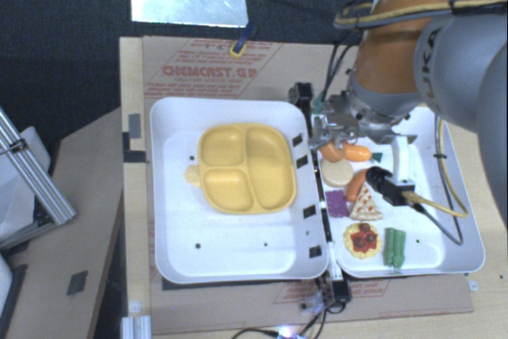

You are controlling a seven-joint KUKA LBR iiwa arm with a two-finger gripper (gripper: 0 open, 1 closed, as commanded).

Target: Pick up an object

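Half right bin (444, 250) hidden under arm (397, 52).

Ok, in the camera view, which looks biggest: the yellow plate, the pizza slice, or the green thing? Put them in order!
1. Yellow divided plate, far the largest.
2. Green toy vegetable and toy pizza slice: they look about alike, so I won't rank them.

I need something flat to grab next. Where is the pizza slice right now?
In the camera view, the pizza slice lies in the right bin, just above the small round pizza and right of the purple piece.
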